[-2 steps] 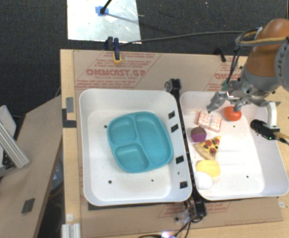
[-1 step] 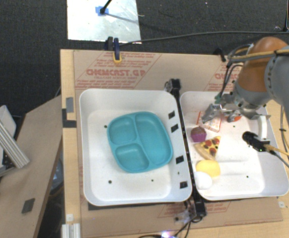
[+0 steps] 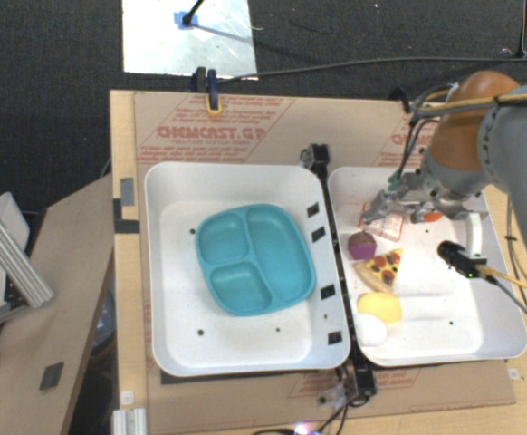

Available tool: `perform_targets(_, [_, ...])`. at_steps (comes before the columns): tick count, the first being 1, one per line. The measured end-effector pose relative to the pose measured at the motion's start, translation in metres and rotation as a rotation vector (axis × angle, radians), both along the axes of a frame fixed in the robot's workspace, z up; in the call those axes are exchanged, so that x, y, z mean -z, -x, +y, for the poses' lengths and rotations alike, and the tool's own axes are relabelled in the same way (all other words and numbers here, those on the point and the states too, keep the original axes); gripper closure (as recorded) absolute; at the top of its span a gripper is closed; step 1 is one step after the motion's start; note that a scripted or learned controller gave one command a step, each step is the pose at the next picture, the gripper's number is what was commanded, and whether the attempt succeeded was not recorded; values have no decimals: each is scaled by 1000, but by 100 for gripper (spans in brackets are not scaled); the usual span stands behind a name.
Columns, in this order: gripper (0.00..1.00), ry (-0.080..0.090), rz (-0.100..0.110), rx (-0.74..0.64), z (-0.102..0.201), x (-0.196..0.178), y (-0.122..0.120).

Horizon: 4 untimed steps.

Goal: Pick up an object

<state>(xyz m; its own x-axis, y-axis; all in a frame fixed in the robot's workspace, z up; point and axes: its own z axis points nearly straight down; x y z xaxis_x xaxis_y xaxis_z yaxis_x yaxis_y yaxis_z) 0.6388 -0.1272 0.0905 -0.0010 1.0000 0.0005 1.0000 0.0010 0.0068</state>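
I see the claw (image 3: 392,208) low in the right bin (image 3: 454,338), at its upper left; I cannot tell its state. Just below lie a purple piece (image 3: 362,244), pizza slice (image 3: 380,267) and lemon (image 3: 379,308).

You are looking at a lab bench: two shallow white bins (image 3: 245,184) on protective-film board (image 3: 245,120), dark carpet (image 3: 46,62) and loose cables (image 3: 354,62) beyond.
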Motion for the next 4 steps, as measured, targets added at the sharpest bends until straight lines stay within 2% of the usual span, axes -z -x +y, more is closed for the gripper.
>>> perform_targets(1, [100,4,-16,-1,-1,-14,-4])
perform_targets(2, [100,2,-1,-3,-2,-79,-10])
perform_targets(4, [100,1,2,-4,-7,-167,-20])
